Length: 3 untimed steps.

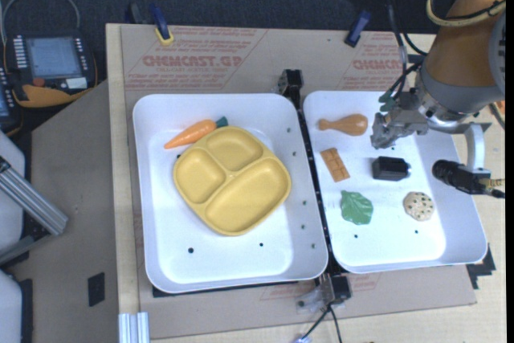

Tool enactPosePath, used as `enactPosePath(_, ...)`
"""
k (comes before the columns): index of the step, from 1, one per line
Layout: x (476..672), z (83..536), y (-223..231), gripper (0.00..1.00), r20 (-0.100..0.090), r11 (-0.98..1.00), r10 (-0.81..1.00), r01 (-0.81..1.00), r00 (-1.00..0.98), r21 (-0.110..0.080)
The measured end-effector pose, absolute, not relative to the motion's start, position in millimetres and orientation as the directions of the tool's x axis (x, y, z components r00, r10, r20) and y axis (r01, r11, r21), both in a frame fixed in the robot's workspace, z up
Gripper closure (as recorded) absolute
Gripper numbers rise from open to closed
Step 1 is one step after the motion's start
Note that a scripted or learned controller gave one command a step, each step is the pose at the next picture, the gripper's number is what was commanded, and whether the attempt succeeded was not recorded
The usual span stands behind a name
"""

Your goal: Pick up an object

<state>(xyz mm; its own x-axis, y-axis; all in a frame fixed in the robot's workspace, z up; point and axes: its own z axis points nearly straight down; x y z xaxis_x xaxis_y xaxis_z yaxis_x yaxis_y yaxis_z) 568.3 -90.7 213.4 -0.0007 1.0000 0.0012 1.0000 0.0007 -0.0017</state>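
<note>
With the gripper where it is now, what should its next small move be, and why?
Probably straight down and slightly toward the black block. The gripper hovers just above it in the right bin, nearer than the drumstick or cookie.

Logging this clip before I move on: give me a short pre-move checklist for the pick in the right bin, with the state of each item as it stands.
1. Tool is over the right white bin: ok.
2. Tool holds nothing yet: cannot tell, the finger ends are too small to read.
3. A target lies close by: ok, the small black block sits just below the tool and the tan drumstick-shaped toy just to its left in the picture.
4. Black block stands apart from the orange waffle-textured bar and the green leafy toy: ok.
5. Speckled round cookie is away from the tool's path: ok.
</note>
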Motion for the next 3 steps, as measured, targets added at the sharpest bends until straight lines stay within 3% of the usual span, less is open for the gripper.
enactPosePath(3, 551.8, 210, 70, 1.00, 0.003, 0.007, 1.000, 1.000, -0.007, -0.003)
